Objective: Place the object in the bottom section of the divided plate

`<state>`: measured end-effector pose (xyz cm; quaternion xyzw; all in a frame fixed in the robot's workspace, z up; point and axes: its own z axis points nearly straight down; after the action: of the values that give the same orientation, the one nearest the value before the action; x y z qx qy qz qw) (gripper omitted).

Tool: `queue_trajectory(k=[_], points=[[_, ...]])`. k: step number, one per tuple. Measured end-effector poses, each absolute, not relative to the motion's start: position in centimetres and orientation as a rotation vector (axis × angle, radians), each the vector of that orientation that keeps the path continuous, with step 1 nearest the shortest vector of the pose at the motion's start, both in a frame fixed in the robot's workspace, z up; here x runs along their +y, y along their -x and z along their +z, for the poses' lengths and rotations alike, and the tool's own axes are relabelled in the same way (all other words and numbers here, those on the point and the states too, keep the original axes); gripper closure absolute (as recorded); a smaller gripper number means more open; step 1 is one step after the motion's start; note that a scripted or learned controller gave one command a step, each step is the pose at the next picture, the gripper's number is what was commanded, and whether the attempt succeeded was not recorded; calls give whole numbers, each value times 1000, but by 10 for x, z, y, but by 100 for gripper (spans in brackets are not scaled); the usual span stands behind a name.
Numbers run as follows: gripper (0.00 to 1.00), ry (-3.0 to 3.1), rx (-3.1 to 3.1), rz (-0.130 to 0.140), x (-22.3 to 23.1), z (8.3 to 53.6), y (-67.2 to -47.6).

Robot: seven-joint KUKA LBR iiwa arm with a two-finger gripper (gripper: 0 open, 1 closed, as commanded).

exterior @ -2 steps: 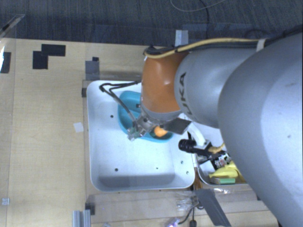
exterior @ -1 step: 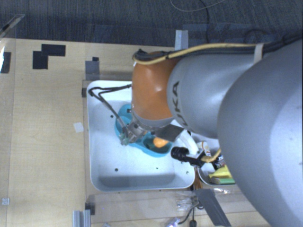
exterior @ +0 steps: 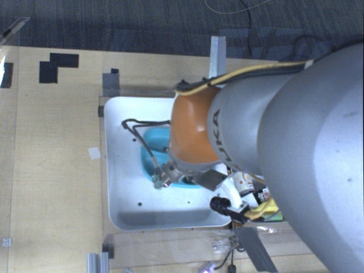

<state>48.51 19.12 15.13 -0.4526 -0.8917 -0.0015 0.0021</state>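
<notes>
A blue divided plate lies in the left white bin, mostly covered by the arm's orange band and wrist. The gripper is under the wrist, over the plate's lower edge, and a small metal part sticks out there. Its fingers are hidden by the arm. A yellow and green object and a white packaged item show just past the arm, lower right.
A black cable loops from the wrist across the left bin's upper part. The big grey arm body hides the right bin. Wooden bench lies to the left, with black marks at the top left.
</notes>
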Motion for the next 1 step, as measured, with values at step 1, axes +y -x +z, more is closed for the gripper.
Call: queue_trajectory(k=[1], points=[[100,1745,-2608,-19,199,109,-487]])
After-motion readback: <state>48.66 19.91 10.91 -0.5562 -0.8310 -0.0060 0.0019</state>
